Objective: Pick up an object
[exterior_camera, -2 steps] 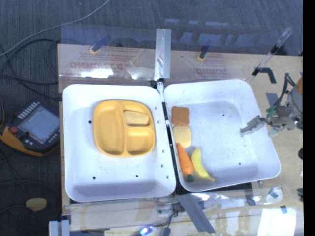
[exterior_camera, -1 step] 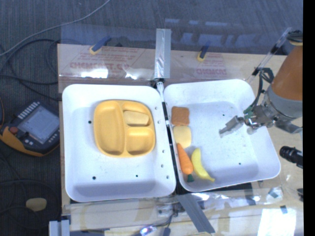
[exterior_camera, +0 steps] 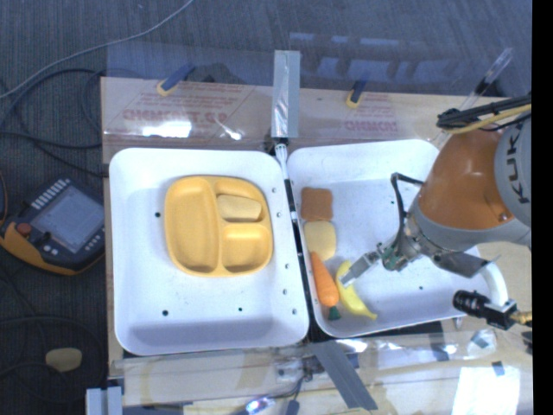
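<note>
We see 2 white bins side by side on the bench. The left bin (exterior_camera: 138,318) holds a yellow divided tray (exterior_camera: 216,225), with a pale tan piece (exterior_camera: 239,207) lying in its upper right compartment; we cannot tell what that piece is.

The right bin (exterior_camera: 380,158) holds 4 items, all crowded against its left wall. From top to bottom we note a brown square piece (exterior_camera: 316,202), a pale yellow block (exterior_camera: 320,238) just below and touching it or nearly so, a carrot (exterior_camera: 324,279) lying lengthwise beside the wall, and a banana (exterior_camera: 353,296) near the bin's lower edge. The carrot's green end and the banana's lower part lie close together; whether they touch is hard to make out.

The arm's orange band (exterior_camera: 462,188) and grey wrist cover much of the right bin's right half, hiding the floor beneath. The gripper (exterior_camera: 363,266) reaches leftward and sits just at the banana's upper end. Its tip is small and blurred against the white floor, so we cannot tell how it is set, nor whether it touches the banana.

A handheld pendant (exterior_camera: 60,227) lies on the floor left of the bench, partly cut off at the frame's edge.
</note>
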